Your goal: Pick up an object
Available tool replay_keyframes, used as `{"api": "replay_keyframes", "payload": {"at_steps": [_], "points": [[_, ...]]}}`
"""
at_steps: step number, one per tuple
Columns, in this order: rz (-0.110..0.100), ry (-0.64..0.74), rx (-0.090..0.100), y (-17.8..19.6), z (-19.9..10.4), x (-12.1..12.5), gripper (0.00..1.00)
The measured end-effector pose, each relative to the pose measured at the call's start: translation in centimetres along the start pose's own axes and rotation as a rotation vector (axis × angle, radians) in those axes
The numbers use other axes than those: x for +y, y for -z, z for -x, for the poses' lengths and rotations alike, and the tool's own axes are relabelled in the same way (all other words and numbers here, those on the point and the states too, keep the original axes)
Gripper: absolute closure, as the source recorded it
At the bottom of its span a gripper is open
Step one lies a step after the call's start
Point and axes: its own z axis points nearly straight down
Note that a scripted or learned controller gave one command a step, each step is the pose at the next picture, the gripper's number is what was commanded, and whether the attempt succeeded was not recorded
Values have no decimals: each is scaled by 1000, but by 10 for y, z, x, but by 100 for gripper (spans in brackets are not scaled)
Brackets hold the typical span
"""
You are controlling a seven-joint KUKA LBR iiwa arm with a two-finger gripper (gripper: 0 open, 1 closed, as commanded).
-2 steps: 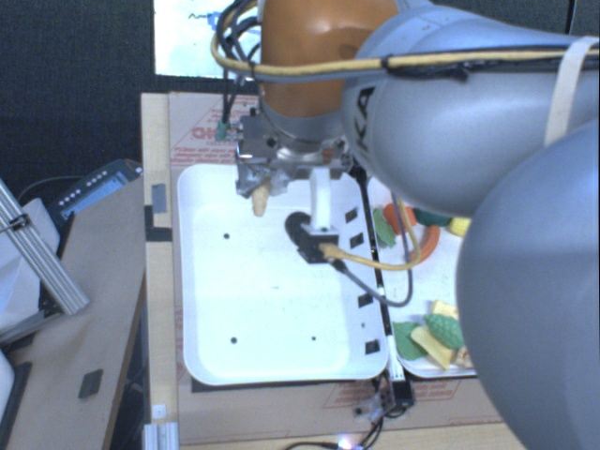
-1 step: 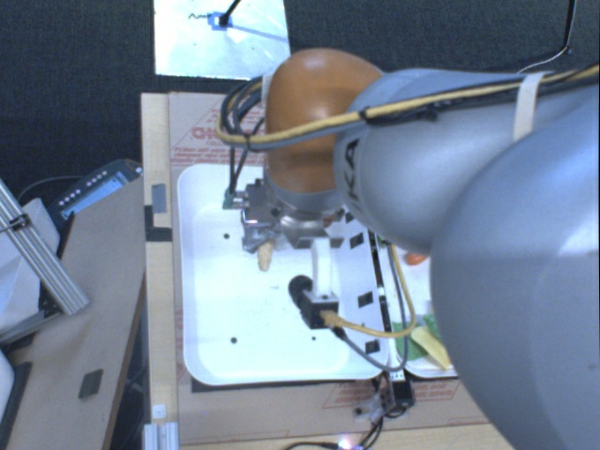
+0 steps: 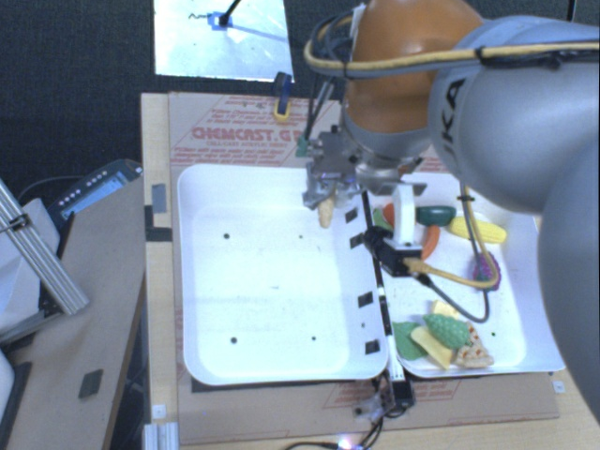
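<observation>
My gripper (image 3: pixel 323 198) hangs over the far right corner of the left white bin (image 3: pixel 253 289), close to the divide between the bins. A small tan, pale-yellow piece (image 3: pixel 325 216) sticks out just below the fingertips and looks pinched between them, slightly above the bin floor. The right bin (image 3: pixel 511 312) holds several toy foods: a dark green piece (image 3: pixel 437 216), a yellow corn cob (image 3: pixel 480 229), an orange carrot (image 3: pixel 430 242), a purple item (image 3: pixel 485 269), a green leafy piece (image 3: pixel 446 330) and a pizza slice (image 3: pixel 474 353). The arm hides the far part of the right bin.
A white block (image 3: pixel 404 217) and a black bracket with a yellow cable (image 3: pixel 450 276) hang from the wrist over the right bin. A cardboard sheet (image 3: pixel 234 131) lies under the bins. A grey device (image 3: pixel 94 187) and metal rails (image 3: pixel 42 270) sit at the left.
</observation>
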Motion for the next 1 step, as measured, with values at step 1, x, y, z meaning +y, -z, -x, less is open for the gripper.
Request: {"api": "replay_keyframes", "payload": {"at_steps": [1], "points": [[-4,-7,-4,7,147,-1,100]]}}
